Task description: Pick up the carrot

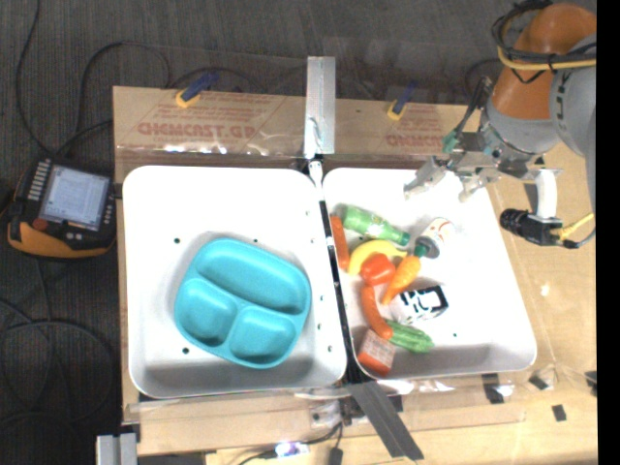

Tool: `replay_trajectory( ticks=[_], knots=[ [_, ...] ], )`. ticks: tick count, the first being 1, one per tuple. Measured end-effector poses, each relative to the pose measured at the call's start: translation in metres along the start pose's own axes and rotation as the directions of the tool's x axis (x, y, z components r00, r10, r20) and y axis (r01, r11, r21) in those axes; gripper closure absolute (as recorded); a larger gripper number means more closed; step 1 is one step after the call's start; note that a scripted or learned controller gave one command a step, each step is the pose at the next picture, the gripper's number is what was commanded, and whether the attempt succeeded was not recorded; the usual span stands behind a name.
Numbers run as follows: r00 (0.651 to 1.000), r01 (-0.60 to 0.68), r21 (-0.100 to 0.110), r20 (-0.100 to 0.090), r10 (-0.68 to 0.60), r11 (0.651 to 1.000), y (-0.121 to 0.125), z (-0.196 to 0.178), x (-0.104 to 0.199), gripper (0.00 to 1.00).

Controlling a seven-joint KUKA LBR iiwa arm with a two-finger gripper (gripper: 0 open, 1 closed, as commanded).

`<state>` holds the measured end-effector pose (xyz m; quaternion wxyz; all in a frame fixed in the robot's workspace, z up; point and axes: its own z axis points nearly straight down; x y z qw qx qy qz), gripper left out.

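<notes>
**Carrot untouched, gripper waiting above the right bin**

The bench (145,124) carries two shallow white bins side by side. The left bin (155,201) holds a turquoise divided tray (242,301), three compartments, sitting a little askew and well apart from anything the task concerns. The right bin (484,289) holds all the clutter, bunched against its left wall and centre.

The arm (542,66) reaches in from the right, its orange band high in the frame. Its gripper (448,179) hangs over the far right part of the right bin with the two fingers spread wide apart and nothing between them.

In the heap, the carrot (376,313) lies roughly lengthwise, orange body running toward the near side with its green top (411,338) pointing near-right. A yellow banana-like piece (373,253) and a red-orange pepper-like piece (380,270) crowd its upper end, touching or nearly so. A green bottle (371,225) lies beyond them, a black-and-white box (423,300) just beside the carrot to the right, and a small red packet (376,355) by its near end.

By my judgement the task is at its start: no grasp made, the carrot resting in the bin. Left to do: travel toward the near-left, descend, close on the carrot among tight neighbours, and lift.
</notes>
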<state>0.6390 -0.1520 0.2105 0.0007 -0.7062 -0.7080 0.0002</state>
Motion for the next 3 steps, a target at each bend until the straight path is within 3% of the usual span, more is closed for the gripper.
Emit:
replay_trajectory(
  ticks=[1,2,3],
  knots=[
    [0.998,0.059,-0.007,0.002,-0.059,0.998,-0.065,0.119,0.030,0.00],
    [0.998,0.058,-0.009,0.002,-0.058,0.998,-0.064,0.109,0.029,1.00],
    [0.990,0.145,0.000,0.001,-0.145,0.990,-0.085,-0.025,0.072,1.00]
  ],
)
